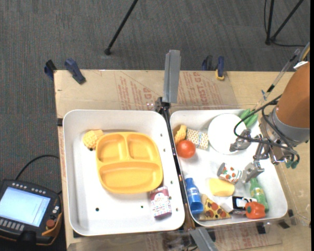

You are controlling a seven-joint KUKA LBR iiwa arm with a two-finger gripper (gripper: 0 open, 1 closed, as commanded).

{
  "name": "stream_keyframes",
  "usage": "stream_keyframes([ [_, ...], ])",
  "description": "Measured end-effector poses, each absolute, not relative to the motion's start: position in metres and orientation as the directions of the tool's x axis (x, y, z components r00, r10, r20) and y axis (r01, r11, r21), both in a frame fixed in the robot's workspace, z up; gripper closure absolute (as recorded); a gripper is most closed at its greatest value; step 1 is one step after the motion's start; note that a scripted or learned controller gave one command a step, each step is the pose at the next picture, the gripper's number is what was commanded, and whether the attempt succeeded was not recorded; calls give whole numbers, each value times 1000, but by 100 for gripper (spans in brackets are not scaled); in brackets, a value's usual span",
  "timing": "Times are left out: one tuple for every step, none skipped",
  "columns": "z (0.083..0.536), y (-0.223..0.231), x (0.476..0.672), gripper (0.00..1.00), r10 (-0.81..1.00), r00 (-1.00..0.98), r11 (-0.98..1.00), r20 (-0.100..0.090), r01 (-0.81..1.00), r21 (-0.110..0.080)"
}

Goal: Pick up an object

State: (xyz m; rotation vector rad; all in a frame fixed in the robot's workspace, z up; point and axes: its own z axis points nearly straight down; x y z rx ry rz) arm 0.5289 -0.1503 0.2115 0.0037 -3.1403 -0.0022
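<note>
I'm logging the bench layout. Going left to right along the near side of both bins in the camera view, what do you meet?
Pink carton → blue bottle → pizza slice → orange pepper.
</note>
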Motion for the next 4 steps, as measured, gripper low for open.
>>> stream_keyframes([
  [108, -145, 489, 0, -77, -997, 997, -19, -77, -5],
  [106, -168, 555, 0, -643, -766, 766, -13, -643, -2],
  [101, -130, 629, 0, -658, -753, 753, -20, -658, -20],
  [89, -196, 614, 0, -702, -712, 712, -6, -702, -1],
])
